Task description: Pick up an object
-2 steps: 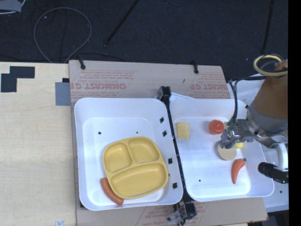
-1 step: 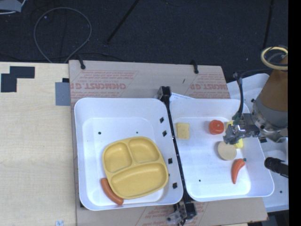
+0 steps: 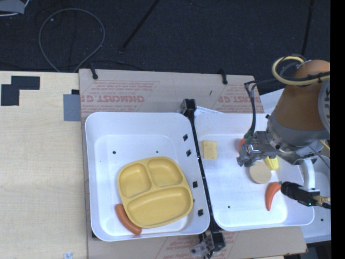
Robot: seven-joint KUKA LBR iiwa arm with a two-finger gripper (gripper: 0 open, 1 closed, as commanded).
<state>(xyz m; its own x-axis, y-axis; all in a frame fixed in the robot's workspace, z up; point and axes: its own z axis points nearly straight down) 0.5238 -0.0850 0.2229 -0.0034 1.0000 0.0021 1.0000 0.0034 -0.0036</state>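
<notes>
Objects for picking sit in the right bin (image 3: 226, 209): orange chili-shaped piece (image 3: 271, 195) nearest at 5 o'clock, tan round disc (image 3: 260, 174) just behind it, pale yellow block (image 3: 209, 149) at 10 o'clock by the divider. Left bin (image 3: 99, 144) has yellow divided plate (image 3: 155, 191) with an orange sausage (image 3: 128, 220) touching its 7 o'clock edge. Pincer (image 3: 253, 154) sits low over the right bin just beyond the disc, jaw state cannot tell.
</notes>
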